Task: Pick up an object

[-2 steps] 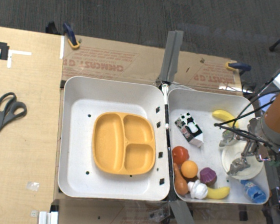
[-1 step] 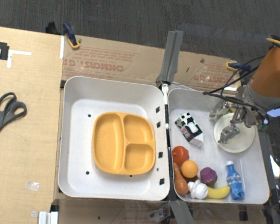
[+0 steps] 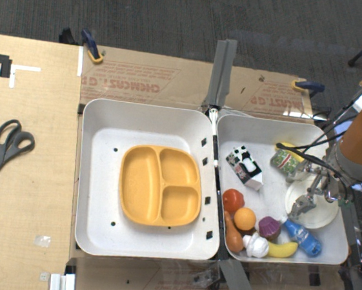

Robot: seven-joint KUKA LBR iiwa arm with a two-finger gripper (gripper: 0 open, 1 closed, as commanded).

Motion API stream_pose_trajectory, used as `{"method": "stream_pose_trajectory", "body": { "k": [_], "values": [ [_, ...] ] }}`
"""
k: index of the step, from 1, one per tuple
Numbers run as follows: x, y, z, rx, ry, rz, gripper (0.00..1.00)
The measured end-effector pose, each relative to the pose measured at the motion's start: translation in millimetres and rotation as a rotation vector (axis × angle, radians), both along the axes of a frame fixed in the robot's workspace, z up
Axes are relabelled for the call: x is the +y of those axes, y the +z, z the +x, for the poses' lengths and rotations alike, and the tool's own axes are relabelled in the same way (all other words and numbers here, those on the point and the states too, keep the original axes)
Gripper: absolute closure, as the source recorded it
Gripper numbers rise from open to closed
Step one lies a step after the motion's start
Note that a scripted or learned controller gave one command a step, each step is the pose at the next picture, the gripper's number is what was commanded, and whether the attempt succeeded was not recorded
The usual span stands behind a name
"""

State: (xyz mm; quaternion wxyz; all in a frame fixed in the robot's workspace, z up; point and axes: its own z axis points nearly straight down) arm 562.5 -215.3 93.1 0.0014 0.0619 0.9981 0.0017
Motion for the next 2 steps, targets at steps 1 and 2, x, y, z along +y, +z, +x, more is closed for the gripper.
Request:
{"method": "stream_pose_trajectory", "body": {
  "k": [1, 2],
  "values": [
    [-3, 9, -75, -0.025, 0.003, -0.006, 0.00],
    [21, 2, 27, -0.006, 0.073, -0.003, 0.00]
  ]
}}
